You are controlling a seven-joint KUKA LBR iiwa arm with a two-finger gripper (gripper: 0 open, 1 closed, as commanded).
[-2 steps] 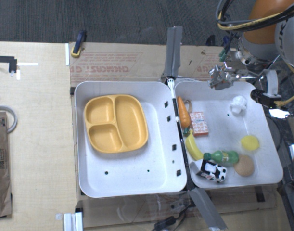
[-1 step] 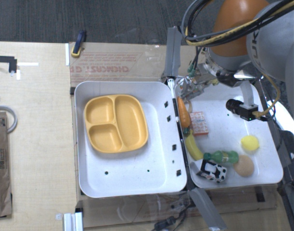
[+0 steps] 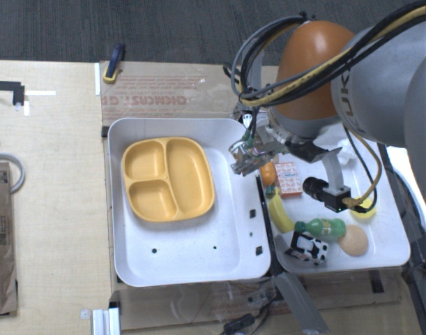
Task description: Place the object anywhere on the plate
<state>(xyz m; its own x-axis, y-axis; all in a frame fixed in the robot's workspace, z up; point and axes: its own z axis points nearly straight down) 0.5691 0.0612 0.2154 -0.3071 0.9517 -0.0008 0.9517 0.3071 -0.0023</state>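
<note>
— What sits at left of centre?
— A yellow divided plate [image 3: 169, 179] in the left bin [image 3: 192, 257].
— And rightward?
— The gripper [image 3: 249, 155] at the bins' divide (fingers' state: cannot tell), above an orange object [image 3: 268, 174] and a banana [image 3: 280, 213].

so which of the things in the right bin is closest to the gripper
The small orange object, directly under the gripper at the bin's left edge. The banana, green bottle and cow toy lie further down.

Yellow 3-compartment plate [image 3: 169, 179] flat in left bin, upper-left.
</note>
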